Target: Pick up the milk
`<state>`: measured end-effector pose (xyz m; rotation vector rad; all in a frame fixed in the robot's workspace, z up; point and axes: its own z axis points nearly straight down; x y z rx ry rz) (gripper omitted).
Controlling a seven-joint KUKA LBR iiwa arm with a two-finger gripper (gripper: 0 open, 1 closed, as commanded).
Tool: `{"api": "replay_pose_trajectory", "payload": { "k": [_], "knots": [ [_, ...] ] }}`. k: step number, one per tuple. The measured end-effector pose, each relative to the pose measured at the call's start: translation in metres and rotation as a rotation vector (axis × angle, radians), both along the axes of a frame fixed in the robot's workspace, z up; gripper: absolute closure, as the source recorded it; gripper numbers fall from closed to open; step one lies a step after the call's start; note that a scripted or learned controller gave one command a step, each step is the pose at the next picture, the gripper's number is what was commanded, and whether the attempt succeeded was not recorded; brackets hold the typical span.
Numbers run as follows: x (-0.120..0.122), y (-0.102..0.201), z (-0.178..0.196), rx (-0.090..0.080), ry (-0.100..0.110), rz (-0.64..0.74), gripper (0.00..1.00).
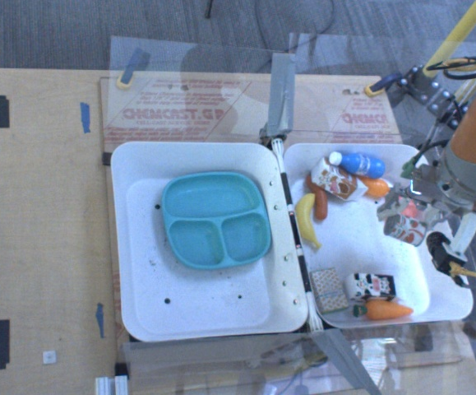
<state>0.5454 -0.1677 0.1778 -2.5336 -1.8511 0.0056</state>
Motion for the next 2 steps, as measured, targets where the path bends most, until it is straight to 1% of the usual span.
{"api": "replay_pose_trajectory", "payload": {
  "k": [1,2],
  "knots": [
    [0.075,0.041,0.042,-0.004,-0.001,-0.421,1.0],
    [0.071,0.084,0.013,-0.002,0.002,-0.308,1.0]
  ]
}}
